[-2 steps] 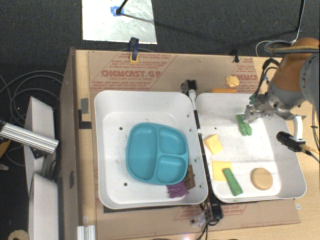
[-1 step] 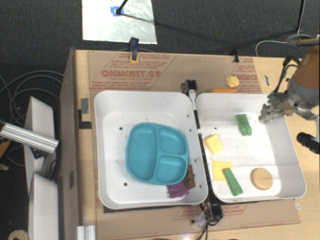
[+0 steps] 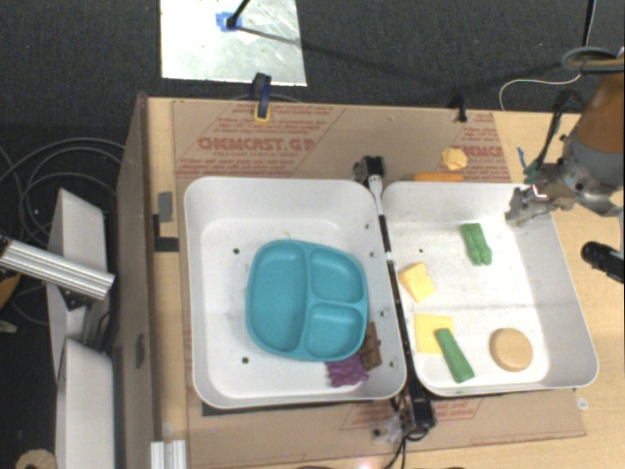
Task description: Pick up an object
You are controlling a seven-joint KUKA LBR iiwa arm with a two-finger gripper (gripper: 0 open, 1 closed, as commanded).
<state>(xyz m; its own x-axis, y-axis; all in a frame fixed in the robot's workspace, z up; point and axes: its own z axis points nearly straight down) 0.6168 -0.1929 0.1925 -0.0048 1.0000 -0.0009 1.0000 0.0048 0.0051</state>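
Note:
The right bin (image 3: 557,291) holds a green stick (image 3: 476,243), a yellow block (image 3: 417,282), a second yellow block (image 3: 431,331) with another green stick (image 3: 454,355) leaning on it, and a tan round piece (image 3: 511,349). My gripper (image 3: 523,206) hangs over the bin's far right corner, up and to the right of the first green stick. I see nothing held in it.
In the left bin (image 3: 215,223) lies a teal divided plate (image 3: 308,299), with a purple piece (image 3: 344,370) and a brown piece (image 3: 372,351) at its near edge. A yellow lump (image 3: 454,158) and an orange stick (image 3: 437,176) rest on the cardboard behind the right bin.

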